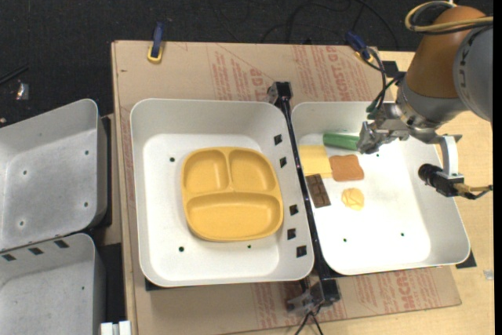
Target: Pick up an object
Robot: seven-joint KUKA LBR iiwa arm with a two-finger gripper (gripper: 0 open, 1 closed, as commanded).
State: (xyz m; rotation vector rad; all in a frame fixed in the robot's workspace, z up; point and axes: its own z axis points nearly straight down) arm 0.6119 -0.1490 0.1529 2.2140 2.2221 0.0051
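Observation:
The right bin (pixel 408 239) holds a green stick-shaped piece (pixel 340 140) near its back left, a pale yellow block (pixel 313 160), a brown square piece (pixel 346 168), a small round yellow piece (pixel 353 198) and a dark brown bar (pixel 317 190). My gripper (pixel 370 139) hangs over the back of this bin, right at the green piece's right end. The wrist hides its fingers.
The left bin (pixel 157 169) carries a yellow divided tray (pixel 232 194). A black divider (pixel 294 169) runs between the bins. Grey metal lids (pixel 47 169) lie to the left of the bench. Cables trail across the floor behind.

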